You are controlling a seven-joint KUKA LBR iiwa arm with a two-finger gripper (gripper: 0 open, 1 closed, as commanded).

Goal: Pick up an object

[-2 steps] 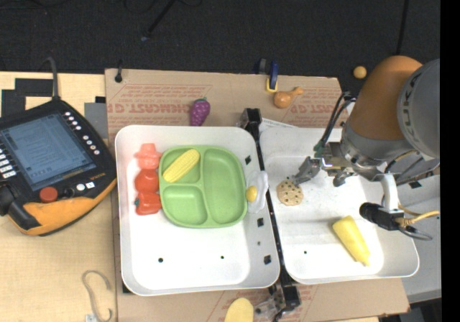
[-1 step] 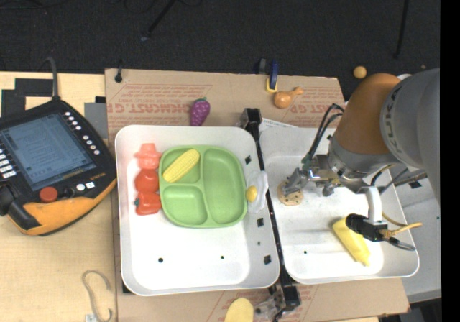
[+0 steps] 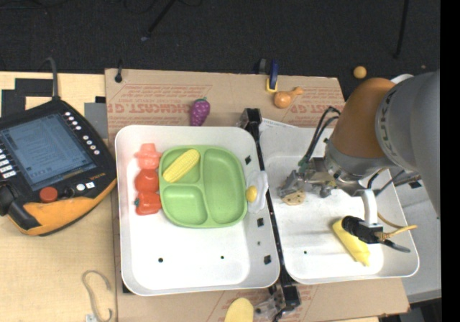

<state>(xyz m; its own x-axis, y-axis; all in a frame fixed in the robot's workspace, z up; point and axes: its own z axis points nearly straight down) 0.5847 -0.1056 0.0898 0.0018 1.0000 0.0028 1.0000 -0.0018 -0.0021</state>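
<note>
We see the gripper (image 3: 293,185) low over the upper left part of the right bin (image 3: 316,270), but we cannot tell whether it is wide or narrow. Just beneath it, on its near side, lies a small tan piece (image 3: 291,199). The piece is roundish and flat on the bin floor, with no long axis we can make out, and we cannot tell whether the gripper touches it.

Well apart from the gripper, down and to its right in the same bin, lies a yellow banana (image 3: 353,245). Its long axis runs on a slant, one end toward the gripper and the other toward the bin's near right corner.

To the gripper's left, past the wall between the bins, the left bin (image 3: 187,256) holds a green divided plate (image 3: 215,198) with a corn cob (image 3: 180,164) in its upper left compartment. A small yellow piece (image 3: 251,195) is at the plate's edge nearest the gripper. A red figure (image 3: 147,184) lies beyond the plate's far side.
</note>
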